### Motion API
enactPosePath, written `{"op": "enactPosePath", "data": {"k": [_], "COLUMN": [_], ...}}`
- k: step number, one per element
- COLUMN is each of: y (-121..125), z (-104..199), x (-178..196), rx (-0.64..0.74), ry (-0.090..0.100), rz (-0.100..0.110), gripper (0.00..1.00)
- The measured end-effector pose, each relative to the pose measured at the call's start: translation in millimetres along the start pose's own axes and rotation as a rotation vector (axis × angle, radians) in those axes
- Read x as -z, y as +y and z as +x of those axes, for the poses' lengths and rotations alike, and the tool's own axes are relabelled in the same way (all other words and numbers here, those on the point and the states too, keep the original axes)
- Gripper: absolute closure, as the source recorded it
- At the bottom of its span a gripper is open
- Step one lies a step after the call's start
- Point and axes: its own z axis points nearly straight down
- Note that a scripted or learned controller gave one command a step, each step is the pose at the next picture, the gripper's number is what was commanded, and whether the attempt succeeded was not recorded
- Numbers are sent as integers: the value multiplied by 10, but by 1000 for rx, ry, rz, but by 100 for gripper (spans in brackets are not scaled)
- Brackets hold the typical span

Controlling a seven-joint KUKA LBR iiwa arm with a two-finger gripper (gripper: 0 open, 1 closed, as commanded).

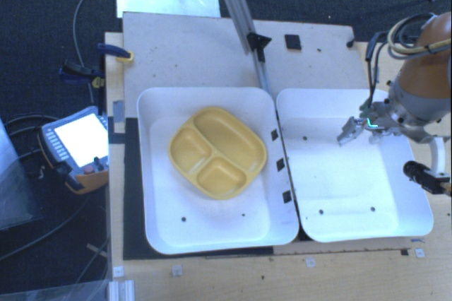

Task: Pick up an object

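Approach step, I judge: the gripper (pixel 351 130), fingers spread and empty, hangs well right of the yellow three-compartment plastic plate (pixel 217 152), and must next cross leftward.

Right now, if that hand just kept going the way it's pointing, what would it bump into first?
The hand points leftward and down over the right bin. Going straight on, it would probably meet that bin's bare white floor first, short of the divided yellow plate in the left bin. Its height is hard to judge.
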Motion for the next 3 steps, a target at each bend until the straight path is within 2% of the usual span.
{"op": "enactPosePath", "data": {"k": [1,2,3], "y": [5,90,97], "z": [0,-17,-8], "x": [7,-445,-1058], "rx": [0,-2,-4], "ry": [0,-1,-1], "rz": [-2,1,-1], "gripper": [0,0,0]}}
